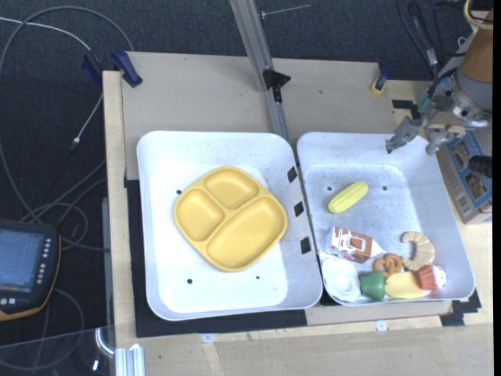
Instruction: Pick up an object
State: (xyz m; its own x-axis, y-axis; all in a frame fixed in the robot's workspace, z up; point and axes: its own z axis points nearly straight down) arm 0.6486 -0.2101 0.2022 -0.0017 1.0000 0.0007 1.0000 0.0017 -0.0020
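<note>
A small pile of toy food (389,276) is seen at the lower right of the frame, packed into the near corner of the right bin (438,202). In the pile, a white cup (341,280), a green piece (373,285), a yellow piece (405,287), a red piece (427,276), a little pretzel (387,263), a croissant (418,247) and a red and white carton (350,244) are found, all touching or just beside each other. A yellow corn cob (347,197) is laid alone in the middle of the same bin, well apart from the pile. A yellow tray (230,218) with three parts is set in the left bin (156,210). Both bins are carried side by side on the bench (203,92). The gripper (418,135) is held at the upper right of the frame, above the far rim of the right bin. Its two fingers are spread wide, and nothing is held between them.
</note>
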